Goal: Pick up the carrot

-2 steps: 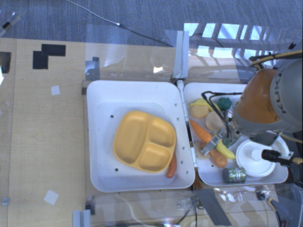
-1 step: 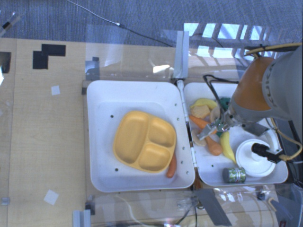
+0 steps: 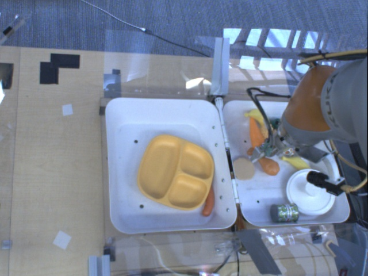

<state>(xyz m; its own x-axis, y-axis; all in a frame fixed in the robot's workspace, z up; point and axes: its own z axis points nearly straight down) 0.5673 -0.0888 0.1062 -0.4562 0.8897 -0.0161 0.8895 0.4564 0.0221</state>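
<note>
The claw (image 3: 268, 149) hangs low over the right bin (image 3: 253, 207), at the end of the grey arm (image 3: 345, 102) whose orange band (image 3: 307, 99) shows just above the wrist, reaching in from the right. Its tip sits among the cluster of things in the bin's left half, and the wrist covers much of it from above, so I cannot tell whether it is released or clenched, nor whether it grips anything. The carrot (image 3: 256, 132) lies in this same bin, a slim orange piece running from front to back in the bin's left part, just left of the claw and very near it; whether the two touch cannot be made out. A yellow piece (image 3: 253, 117) shows at the carrot's far end. Just in front of the claw lies a short orange-brown lump (image 3: 268, 165), and beside that, toward the bin's left wall, a flat beige disc (image 3: 244, 168). A second yellow piece (image 3: 296, 161) lies to the lump's right, with a round white bowl (image 3: 303, 197) nearer the front and a green can (image 3: 284, 213) on its side by the front wall. The left bin (image 3: 123, 154) holds a yellow divided plate (image 3: 175, 171), with a reddish-orange stick (image 3: 208, 203) against its near right edge. Both bins rest on the pale wooden tabletop (image 3: 52, 171)
</note>
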